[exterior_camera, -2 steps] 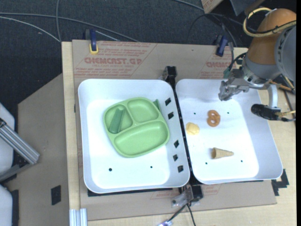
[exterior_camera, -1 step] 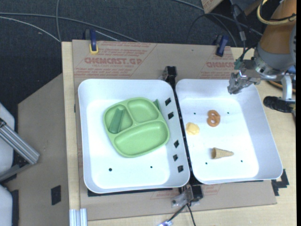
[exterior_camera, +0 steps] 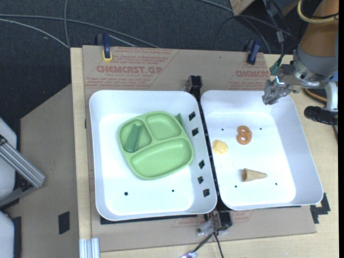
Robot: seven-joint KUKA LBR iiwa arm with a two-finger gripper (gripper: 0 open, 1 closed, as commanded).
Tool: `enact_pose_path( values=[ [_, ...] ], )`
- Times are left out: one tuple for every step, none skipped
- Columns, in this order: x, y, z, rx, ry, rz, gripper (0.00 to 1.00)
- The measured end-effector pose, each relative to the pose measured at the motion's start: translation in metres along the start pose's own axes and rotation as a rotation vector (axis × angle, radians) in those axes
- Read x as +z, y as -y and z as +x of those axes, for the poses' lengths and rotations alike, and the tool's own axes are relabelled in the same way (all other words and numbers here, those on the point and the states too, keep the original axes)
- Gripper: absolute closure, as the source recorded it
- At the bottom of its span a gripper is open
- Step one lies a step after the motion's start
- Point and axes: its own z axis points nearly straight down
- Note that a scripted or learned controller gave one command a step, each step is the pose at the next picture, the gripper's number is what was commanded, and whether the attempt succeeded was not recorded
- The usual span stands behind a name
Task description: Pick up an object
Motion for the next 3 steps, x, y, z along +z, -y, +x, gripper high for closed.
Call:
enact_pose_path(
  values=[
    [-0.011, -0.005, 0.057, -0.005, -0.002, 0.001, 1.00],
    [-0.019, 0.005, 0.106, -0.004, -0.003, 0.005, 1.00],
    [-0.029, 0.012, 0.162, -0.006, -0.004, 0.005, 1.00]
  ],
)
